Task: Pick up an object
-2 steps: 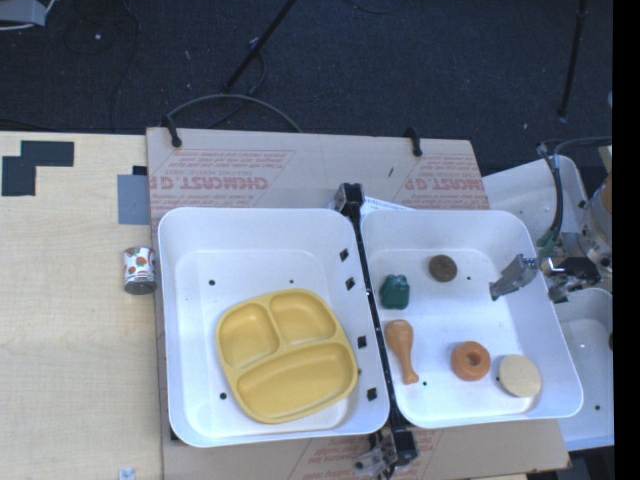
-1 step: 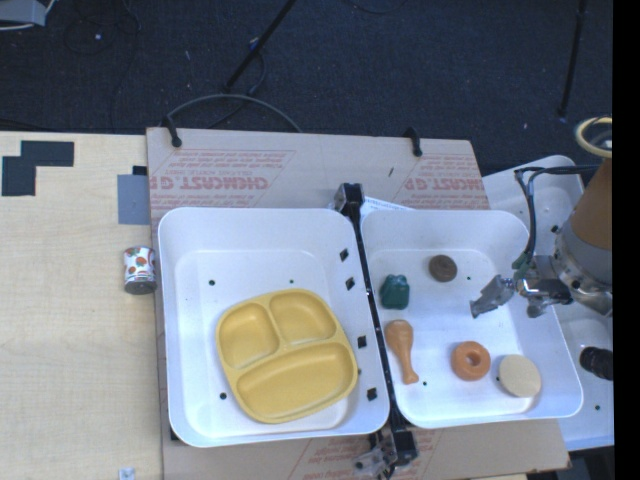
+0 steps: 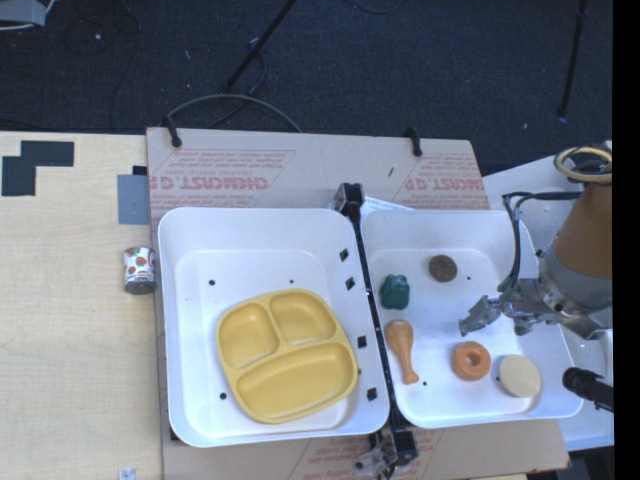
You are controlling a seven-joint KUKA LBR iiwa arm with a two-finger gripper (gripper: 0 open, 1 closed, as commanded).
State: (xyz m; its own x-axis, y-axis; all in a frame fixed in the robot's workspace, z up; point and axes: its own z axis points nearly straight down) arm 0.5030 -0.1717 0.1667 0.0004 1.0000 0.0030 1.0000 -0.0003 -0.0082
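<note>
Camera view, drumstick (image 3: 402, 349) lengthwise, narrow end nearest camera

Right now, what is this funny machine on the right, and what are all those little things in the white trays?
That is a robot arm, grey with an orange part, reaching in from the right. One camera looks down on it from above the bench. At its tip is a gripper, a kind of metal hand for picking things up. I cannot tell if it is open or shut, and I see nothing in it. It hangs over the right bin, which holds toy food: a green pepper, a chicken drumstick, a donut, a brown cookie and a pale round bun. The left bin holds a yellow divided plate. A small can lies outside.
</note>
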